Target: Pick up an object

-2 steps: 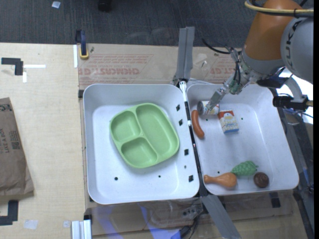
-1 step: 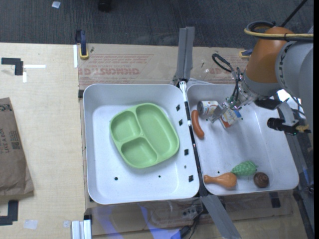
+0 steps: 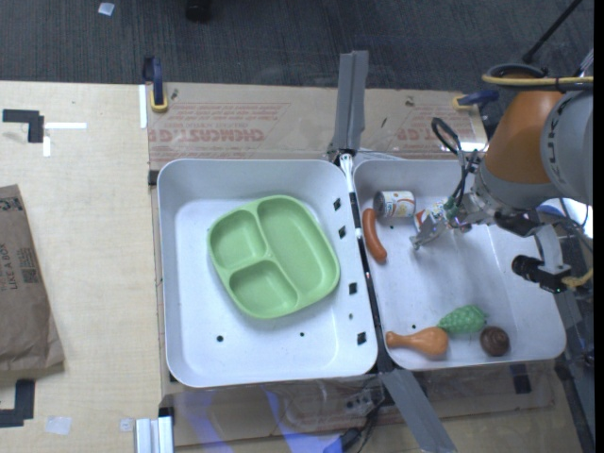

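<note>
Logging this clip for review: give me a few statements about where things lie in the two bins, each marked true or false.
1. The green divided plate lies in the left bin. True.
2. The small can lies on the green divided plate. False: it lies in the right bin, near its far wall.
3. The gripper is above the right bin. True.
4. The orange sausage lies in the left bin. False: it lies in the right bin, along the divider side.
5. The green leafy toy lies beside the squash-shaped toy. True.
</note>
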{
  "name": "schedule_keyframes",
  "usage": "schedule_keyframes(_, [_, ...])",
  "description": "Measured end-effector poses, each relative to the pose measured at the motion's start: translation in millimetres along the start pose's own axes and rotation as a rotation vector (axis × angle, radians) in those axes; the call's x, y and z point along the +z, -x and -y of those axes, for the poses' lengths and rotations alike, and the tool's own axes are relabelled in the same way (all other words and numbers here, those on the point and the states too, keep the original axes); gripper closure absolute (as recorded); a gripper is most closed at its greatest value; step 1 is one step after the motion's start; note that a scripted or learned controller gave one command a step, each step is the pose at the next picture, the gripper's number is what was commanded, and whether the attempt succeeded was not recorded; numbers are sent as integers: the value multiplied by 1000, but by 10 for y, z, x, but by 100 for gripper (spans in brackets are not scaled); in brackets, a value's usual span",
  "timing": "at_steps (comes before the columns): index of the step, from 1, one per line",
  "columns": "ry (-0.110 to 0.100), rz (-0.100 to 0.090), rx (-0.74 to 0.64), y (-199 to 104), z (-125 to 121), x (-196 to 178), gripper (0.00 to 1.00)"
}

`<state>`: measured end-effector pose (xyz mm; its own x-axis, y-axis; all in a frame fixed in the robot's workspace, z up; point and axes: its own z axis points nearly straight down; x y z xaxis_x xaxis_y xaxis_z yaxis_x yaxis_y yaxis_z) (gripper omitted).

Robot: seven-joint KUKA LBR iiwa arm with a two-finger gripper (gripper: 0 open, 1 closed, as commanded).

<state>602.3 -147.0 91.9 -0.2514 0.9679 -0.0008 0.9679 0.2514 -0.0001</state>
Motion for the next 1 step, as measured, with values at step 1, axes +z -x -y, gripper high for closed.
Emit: schedule_keyframes(1, [2,2,-246,-121,-432,-5,0])
